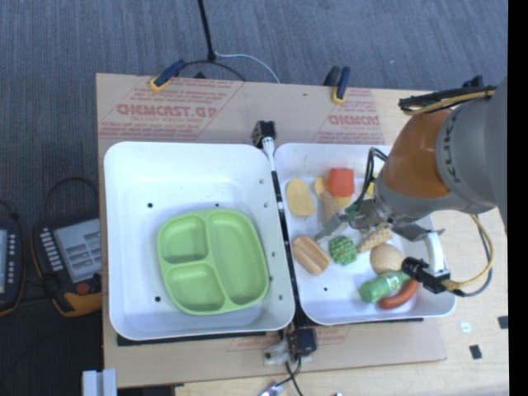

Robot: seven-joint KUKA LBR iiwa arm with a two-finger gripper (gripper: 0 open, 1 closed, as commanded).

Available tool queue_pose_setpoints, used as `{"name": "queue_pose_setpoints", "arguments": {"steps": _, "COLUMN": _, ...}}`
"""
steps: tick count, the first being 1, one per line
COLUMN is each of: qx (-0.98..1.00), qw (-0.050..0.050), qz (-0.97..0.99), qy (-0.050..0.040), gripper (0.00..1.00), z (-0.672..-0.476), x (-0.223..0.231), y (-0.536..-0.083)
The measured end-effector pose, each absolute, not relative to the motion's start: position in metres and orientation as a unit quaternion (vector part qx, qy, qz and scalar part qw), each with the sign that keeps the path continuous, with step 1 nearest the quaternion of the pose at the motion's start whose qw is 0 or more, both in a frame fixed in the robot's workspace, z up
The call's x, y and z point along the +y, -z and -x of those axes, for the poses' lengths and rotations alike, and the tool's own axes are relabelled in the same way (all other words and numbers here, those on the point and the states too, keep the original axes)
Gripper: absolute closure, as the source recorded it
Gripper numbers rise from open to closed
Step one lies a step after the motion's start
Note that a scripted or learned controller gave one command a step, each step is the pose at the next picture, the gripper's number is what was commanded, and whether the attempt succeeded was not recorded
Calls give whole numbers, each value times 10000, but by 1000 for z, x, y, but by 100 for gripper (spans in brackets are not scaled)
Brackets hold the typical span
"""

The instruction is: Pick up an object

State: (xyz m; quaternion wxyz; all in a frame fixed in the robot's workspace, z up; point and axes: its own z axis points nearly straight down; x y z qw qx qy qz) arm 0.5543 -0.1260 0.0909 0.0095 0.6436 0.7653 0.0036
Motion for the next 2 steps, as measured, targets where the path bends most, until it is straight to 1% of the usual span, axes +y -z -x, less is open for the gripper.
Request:
{"name": "queue_pose_setpoints", "arguments": {"steps": 1, "qx": 7965, "qw": 173, "qz": -6044, "qy": -4, "gripper": 0, "z": -528, "x": -113, "y": -93}}
{"name": "queue_pose_setpoints", "arguments": {"steps": 2, "qx": 7974, "qw": 131, "qz": -6033, "qy": -18, "gripper": 100, "z": -528, "x": -110, "y": -103}}
